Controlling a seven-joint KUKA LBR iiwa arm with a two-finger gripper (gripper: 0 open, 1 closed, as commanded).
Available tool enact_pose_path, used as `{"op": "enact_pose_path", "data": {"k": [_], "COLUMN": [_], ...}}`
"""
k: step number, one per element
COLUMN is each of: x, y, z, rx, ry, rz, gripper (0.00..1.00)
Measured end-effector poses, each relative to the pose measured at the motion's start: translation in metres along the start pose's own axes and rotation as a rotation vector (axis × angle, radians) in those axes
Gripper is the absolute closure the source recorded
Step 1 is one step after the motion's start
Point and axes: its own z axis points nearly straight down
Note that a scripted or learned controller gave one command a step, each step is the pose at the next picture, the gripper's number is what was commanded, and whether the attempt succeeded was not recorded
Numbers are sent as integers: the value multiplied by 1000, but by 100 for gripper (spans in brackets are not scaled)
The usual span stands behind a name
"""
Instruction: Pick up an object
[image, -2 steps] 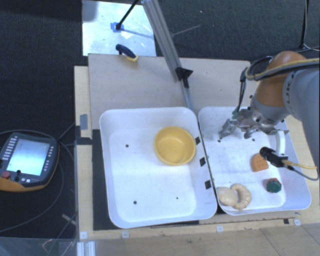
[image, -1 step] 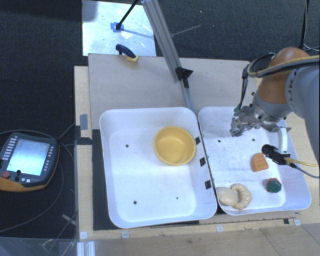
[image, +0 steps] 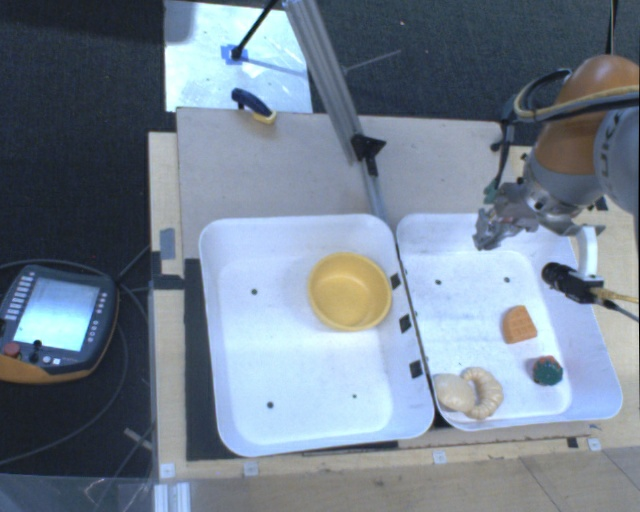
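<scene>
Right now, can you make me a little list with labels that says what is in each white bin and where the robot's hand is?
left bin: one yellow bowl, upright, near the bin's far right part
right bin: orange block, small dark green thing, pale curled thing at the near edge
gripper: over the right bin's far edge, apart from all three things
gripper holding: nothing seen in it
beside bench: tablet controller on the floor, left

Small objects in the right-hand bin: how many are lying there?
3: an orange block mid-right, a dark green piece below it, and a cream curled piece at the near edge. The arm may hide more at the far corner.
</scene>
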Motion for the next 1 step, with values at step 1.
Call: {"op": "enact_pose_path", "data": {"k": [1], "x": [0], "y": [1], "z": [-37], "rx": [2], "ry": [0], "rz": [0], "gripper": [100]}}
